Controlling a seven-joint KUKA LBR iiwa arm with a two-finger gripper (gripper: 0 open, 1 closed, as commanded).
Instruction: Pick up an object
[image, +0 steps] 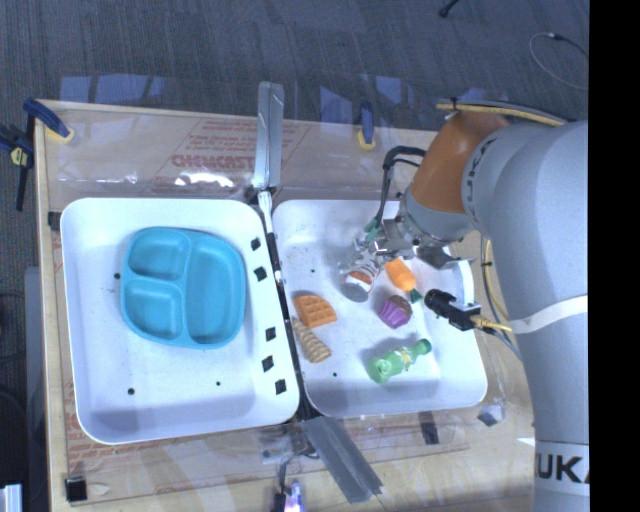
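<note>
Five small things lie in the right bin (462, 385), and the one nearest the gripper (368, 262) is a little silver-and-brown cup-shaped piece (357, 283), lying just below it toward the bin's middle. It is too small to tell which way its long axis runs. Beside it to the right is an orange piece (400, 273), tilted with its long axis running from upper left to lower right, and touching its lower end is a purple piece (393, 311). Lower down lies a green bottle (397, 361), on its side, long axis slanting up to the right, its narrow end pointing toward the bin's right wall. Left of these sits an orange waffle (315, 309), and just below it a tan ridged piece (314, 345) running along the bin's left wall.

Whether the gripper's fingers are spread or closed cannot be told; they are lost among the wrist fittings and clutter, and nothing can be seen held between them.

One blue divided tray (184, 285), with three compartments, rests in the left bin (90, 400). The grey arm (530, 230) with its orange band (447, 165) reaches in from the right
</note>
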